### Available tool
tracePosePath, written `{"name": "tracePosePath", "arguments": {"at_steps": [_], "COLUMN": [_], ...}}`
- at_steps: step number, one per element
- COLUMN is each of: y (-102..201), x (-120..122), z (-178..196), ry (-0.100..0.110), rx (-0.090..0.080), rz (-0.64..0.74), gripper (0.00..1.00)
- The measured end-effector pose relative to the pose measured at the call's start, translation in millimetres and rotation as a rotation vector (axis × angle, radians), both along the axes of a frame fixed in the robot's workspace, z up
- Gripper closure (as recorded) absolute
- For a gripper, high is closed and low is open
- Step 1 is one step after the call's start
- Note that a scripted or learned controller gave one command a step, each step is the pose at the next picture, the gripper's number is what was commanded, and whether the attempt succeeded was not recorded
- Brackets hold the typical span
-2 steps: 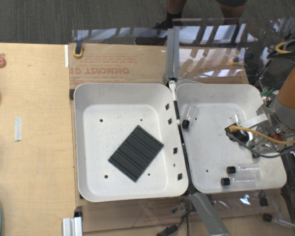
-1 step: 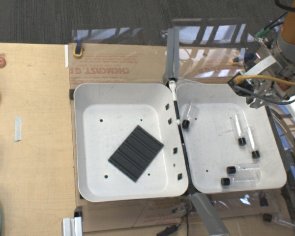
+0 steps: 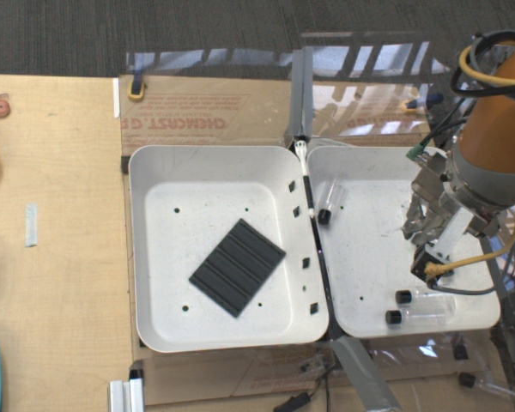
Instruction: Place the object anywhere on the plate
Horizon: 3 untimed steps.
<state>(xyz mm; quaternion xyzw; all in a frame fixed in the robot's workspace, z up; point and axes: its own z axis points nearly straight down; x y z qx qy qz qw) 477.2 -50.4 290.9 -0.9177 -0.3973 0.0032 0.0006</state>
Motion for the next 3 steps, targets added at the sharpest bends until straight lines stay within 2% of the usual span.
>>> {"name": "tracePosePath", "arguments": {"at_steps": [1, 2, 3], "y": [12.2, -8.4, 64.7], "x": [97.3, 67.2, 182.2], "z": [-20.2, -78.1, 7.2], "ry": [-0.002, -0.002, -0.004], "rx": [0.002, 0.007, 0.003], "rz": [0.606, 1.198, 1.178], "gripper": [1.0, 1.0, 1.0]}}
